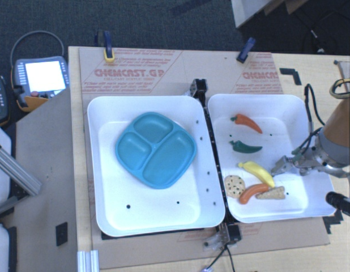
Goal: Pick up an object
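The right bin [260,102] holds several toy foods. An orange-red chili [247,123] lies at the back, with a dark green pepper [244,147] below it. Nearer the front are a yellow banana [257,172], a speckled cookie [234,185], an orange sausage [253,192] and a tan bread slice [272,194]. My gripper [282,165] reaches in from the right and hangs low over the bin's right side. It is just right of the banana's end and above the bread slice. It stands open with nothing between its fingers.
A blue divided plate [156,149] lies in the left bin [101,169]. A black hinge strip [212,152] runs between the bins. Cables [308,109] trail along the right bin's far right wall. A tablet [43,76] sits off the bench at left.
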`<state>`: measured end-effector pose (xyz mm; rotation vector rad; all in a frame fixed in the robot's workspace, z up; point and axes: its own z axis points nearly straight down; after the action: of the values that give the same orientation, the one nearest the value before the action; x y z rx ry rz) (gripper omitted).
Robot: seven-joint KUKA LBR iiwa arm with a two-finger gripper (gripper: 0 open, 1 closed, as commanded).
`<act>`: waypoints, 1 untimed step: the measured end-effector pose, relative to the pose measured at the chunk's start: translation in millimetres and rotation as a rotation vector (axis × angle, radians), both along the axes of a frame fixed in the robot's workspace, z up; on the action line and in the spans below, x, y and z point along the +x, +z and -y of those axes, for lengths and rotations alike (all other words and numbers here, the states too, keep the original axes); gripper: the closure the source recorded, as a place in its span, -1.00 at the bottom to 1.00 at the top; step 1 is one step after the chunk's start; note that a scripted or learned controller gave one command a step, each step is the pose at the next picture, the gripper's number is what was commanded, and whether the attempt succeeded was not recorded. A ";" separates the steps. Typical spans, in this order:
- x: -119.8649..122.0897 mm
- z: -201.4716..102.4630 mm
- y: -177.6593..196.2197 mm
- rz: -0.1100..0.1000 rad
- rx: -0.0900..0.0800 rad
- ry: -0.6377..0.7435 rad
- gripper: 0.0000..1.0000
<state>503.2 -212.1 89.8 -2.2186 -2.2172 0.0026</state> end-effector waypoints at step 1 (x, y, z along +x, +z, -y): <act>1.0 0.7 12.9 0.006 -0.004 -0.001 1.00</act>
<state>504.2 -212.9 102.8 -2.2247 -2.2206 0.0000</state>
